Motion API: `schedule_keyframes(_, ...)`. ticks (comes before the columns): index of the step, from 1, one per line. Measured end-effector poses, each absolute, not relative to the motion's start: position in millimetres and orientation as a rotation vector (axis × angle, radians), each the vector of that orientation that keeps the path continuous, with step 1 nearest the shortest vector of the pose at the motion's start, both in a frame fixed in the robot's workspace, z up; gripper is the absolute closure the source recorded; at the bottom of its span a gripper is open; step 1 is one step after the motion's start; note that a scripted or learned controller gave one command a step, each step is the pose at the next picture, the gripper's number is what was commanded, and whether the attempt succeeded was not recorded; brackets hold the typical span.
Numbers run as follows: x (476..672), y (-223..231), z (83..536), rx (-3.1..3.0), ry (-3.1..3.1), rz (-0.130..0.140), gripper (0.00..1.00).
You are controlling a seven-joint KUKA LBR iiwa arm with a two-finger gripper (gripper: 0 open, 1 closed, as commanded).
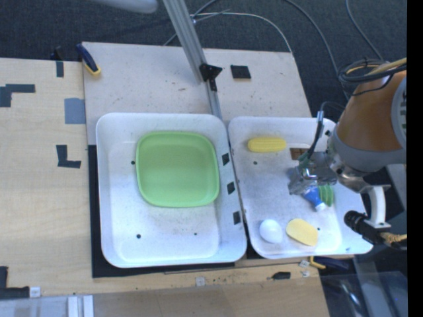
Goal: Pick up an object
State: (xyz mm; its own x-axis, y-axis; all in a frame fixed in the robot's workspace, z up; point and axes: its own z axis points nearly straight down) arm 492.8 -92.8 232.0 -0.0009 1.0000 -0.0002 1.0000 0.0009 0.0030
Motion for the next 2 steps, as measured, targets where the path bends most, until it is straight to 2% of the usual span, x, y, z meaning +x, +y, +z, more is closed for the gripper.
schedule_keyframes(1, 493.4, -93, 278, 2.219, 2.22, 0.004, 1.0)
schedule_keyframes(2, 513.5, -44, 260, 2.218, 2.227, -0.001, 1.0)
